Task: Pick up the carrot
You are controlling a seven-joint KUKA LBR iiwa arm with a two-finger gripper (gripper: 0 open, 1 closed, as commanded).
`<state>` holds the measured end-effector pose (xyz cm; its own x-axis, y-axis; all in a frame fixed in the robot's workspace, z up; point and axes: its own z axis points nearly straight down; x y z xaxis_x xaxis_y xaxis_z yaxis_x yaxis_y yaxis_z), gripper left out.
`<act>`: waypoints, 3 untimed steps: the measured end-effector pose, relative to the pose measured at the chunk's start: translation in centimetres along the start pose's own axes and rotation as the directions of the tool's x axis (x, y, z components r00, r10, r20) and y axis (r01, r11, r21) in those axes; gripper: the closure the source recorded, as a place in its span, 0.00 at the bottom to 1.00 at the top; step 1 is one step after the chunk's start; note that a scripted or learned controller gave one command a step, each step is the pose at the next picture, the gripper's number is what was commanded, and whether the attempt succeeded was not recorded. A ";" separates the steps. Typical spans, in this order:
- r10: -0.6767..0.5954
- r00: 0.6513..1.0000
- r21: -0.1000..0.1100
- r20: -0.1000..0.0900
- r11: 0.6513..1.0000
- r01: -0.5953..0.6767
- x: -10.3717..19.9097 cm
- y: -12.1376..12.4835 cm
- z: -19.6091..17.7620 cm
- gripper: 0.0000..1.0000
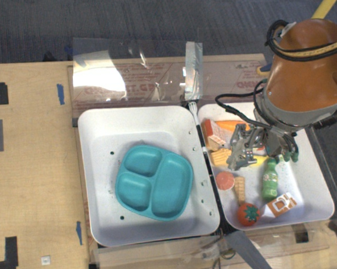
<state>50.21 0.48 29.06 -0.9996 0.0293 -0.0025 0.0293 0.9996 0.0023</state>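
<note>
**One arm low in the right bin, carrot not yet up**

One camera on this, looking down at both bins on the table [34,168]. The arm [304,66] comes in from the right, and its gripper [242,151] hangs low over the crowded right bin [320,201]. The left bin [96,164] carries a teal divided plate [154,183].

The carrot [225,125], as I read it, is the bright orange piece lying flat at the far end of the right bin, near the divider. It lies just beyond the gripper, partly hidden by the metalwork. A tan stick [240,189] nearer the front could also pass for one, so that call is a judgement.

Step in hand looks like the approach: hovering or descending, with nothing seen lifted. Whether the gripper is open or closed, I cannot tell; it is a tangle of grey metal from this angle, and no toy shows inside it.

What comes next calls for care. It has to line up squarely across the carrot and drop cleanly, because neighbours crowd in. A yellow wedge [218,156] lies just beside the gripper, a green bottle [269,179] is close on the other side, and a tomato [248,213] and a small carton [281,205] lie toward the front. A sloppy descent could nudge or trap the wrong piece.
</note>
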 end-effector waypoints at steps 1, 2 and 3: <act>-0.189 0.982 0.002 0.010 0.982 0.189 1.4 4.6 -9.7 1.00; -0.345 0.939 -0.001 -0.005 0.939 0.345 0.8 3.6 2.6 1.00; -0.344 0.939 0.002 0.012 0.939 0.344 0.4 3.8 1.1 1.00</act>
<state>49.89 4.25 28.01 -0.9486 -0.3162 -0.0152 -0.3162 0.9487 -0.0011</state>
